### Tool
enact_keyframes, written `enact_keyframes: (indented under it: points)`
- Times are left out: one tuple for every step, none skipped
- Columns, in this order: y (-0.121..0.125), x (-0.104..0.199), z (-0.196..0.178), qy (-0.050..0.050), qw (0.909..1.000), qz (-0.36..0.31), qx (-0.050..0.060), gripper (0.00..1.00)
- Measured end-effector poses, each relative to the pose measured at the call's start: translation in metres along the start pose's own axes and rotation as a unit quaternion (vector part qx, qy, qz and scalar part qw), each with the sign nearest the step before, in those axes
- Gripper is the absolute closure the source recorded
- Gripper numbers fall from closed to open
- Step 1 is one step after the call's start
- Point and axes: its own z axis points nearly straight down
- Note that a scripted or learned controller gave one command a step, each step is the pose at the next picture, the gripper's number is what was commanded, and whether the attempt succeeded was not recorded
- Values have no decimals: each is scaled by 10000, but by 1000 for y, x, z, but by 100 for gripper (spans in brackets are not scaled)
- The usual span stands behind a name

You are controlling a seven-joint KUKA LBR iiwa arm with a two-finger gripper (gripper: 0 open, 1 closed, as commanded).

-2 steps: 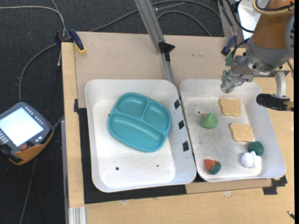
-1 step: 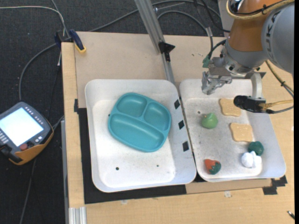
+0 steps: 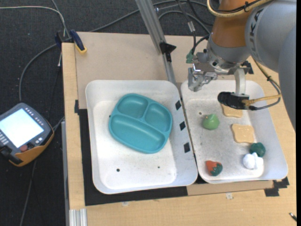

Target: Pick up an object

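**Gripper over the right bin's far corner, nothing picked yet**

From my seat I see the arm [image 3: 244, 18] reaching in from the right, with the gripper [image 3: 197, 81] hanging above the far left corner of the right bin [image 3: 273, 168]. I see nothing between its fingers, and I cannot tell whether they stand apart or together.

The things to choose from all lie in that bin: a green fruit [image 3: 211, 122] nearest the gripper, two tan bread-like pieces [image 3: 243, 133] to its right, a red strawberry-like piece [image 3: 214, 167] at the near edge, and a white and dark green pair [image 3: 253, 157] in the near right corner. The left bin [image 3: 136, 182] bears a teal divided plate [image 3: 140, 122].

I judge this the approach step. Next I would want the gripper brought over the green fruit, lowered around it, then closed. It looks round, so it may roll away.
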Motion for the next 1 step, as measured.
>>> enact_keyframes:
  points:
    - [2,50,13,2,10000,3,23,100]
